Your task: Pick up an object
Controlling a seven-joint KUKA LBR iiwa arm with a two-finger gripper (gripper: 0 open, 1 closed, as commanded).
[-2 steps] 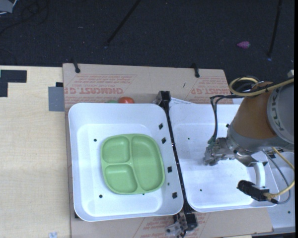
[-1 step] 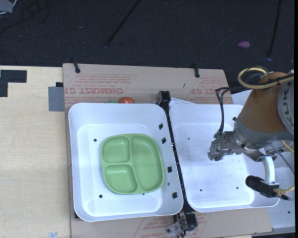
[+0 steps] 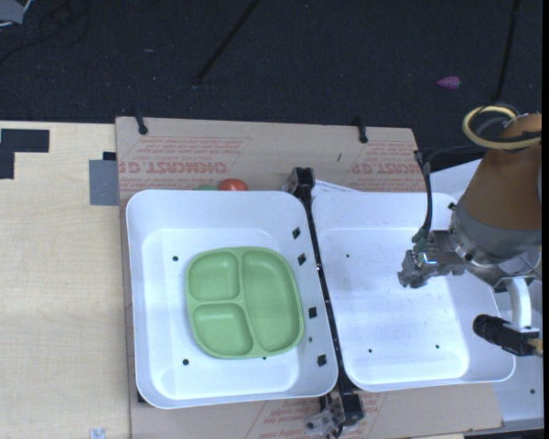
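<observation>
A light green plate (image 3: 244, 301) with three compartments lies flat in the middle of the left bin (image 3: 156, 245). My gripper (image 3: 417, 271) hangs over the right part of the right bin (image 3: 366, 355), far to the right of the plate. The arm reaches in from the right edge, its orange band above the wrist. I see nothing held under the gripper.
A small red-orange object (image 3: 231, 186) lies on the cardboard just behind the left bin's back rim. A black divider (image 3: 316, 282) runs between the two bins. Wooden bench top lies to the left.
</observation>
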